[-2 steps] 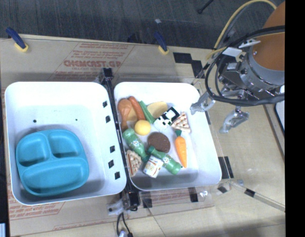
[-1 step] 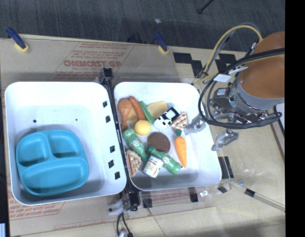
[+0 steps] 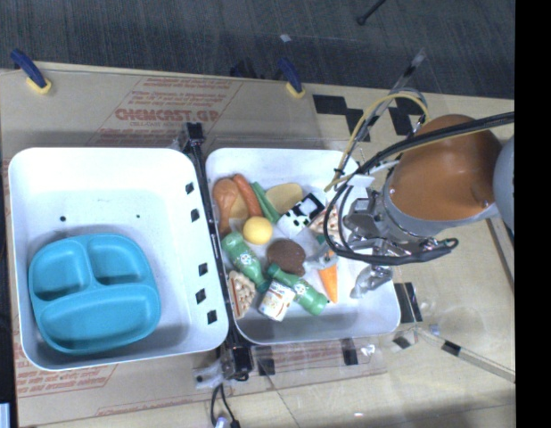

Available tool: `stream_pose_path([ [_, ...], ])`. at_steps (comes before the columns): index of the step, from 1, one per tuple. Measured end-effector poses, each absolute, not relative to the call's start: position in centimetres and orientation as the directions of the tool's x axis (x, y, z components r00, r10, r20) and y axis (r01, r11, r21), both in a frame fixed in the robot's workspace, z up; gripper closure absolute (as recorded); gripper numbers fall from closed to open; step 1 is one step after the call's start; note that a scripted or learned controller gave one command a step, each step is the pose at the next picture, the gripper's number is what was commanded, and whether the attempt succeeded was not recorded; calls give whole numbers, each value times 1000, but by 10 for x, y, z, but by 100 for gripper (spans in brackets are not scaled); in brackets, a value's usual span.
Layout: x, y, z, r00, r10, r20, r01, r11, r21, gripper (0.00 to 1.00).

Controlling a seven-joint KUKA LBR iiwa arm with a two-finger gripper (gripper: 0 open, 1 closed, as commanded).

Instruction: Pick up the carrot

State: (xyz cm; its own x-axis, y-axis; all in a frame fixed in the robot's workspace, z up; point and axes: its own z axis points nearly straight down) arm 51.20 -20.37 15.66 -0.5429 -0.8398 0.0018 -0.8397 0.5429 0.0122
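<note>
The carrot (image 3: 245,192) is a long orange piece with a green top. It lies in the right bin (image 3: 284,160) near its left wall, between a bread roll (image 3: 226,201) and a yellow piece (image 3: 284,194). A small orange cone (image 3: 329,282) lies near the bin's front right. My gripper (image 3: 366,282) hangs below the orange wrist band (image 3: 440,181) over the bin's right front corner, just right of the cone and well away from the long carrot. Nothing shows in its grasp.
The right bin also holds a yellow ball (image 3: 257,230), a brown round piece (image 3: 286,255), green bottles (image 3: 242,257), a small jar (image 3: 275,301) and a black-and-white piece (image 3: 302,210). A blue divided tray (image 3: 93,288) lies in the left bin (image 3: 97,176). Cables (image 3: 374,123) loop above the wrist.
</note>
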Motion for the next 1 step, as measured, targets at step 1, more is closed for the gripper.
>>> stream_pose_path([
  [1,503,-207,91,-571,-821,-3,-821,571,2,0],
])
